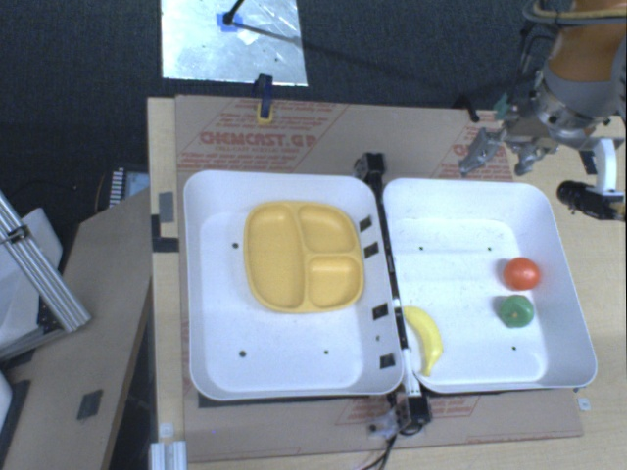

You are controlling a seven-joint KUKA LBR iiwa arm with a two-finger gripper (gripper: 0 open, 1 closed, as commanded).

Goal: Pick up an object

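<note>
Gripper (502, 155) above right bin's (460, 209) far edge, fingers spread, nothing between them.
Left bin (211, 262): yellow divided tray (302, 258). Right bin: banana (423, 338) near-left corner; tomato (521, 273), green fruit (515, 310) right side.

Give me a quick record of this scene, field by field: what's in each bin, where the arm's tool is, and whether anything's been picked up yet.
left bin: yellow divided plate, three compartments
right bin: red tomato, green fruit, banana
banana position: near corner, against the wall by the left bin
tomato and green fruit: close together near the bin's right wall
tool: above the far edge of the right bin
tool contents: nothing seen between fingers
pick status: not yet done
</note>
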